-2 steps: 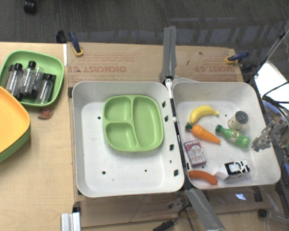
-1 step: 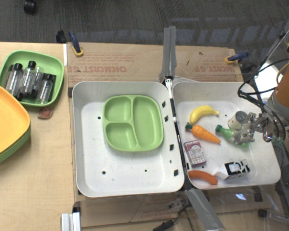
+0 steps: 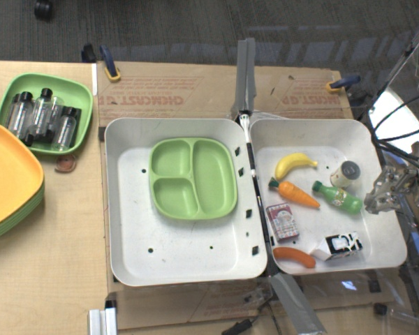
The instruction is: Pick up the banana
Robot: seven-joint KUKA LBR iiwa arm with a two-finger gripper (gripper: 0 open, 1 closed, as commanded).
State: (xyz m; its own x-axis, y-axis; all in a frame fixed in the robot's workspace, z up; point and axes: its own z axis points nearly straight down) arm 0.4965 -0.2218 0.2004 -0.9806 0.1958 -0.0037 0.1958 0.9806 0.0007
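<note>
the gripper [image 3: 385, 192], grip state unclear, hangs at the right bin [image 3: 363, 135] edge; banana [image 3: 295, 164], carrot [image 3: 297, 194], green bottle [image 3: 337, 197] lie left of it; left bin [image 3: 126, 208] holds a green tray [image 3: 193, 179].

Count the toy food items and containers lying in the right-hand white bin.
7: banana at the top, carrot below it, jar, green bottle, pink box, sausage at the bottom edge, black-and-white carton. None seems hidden.
</note>
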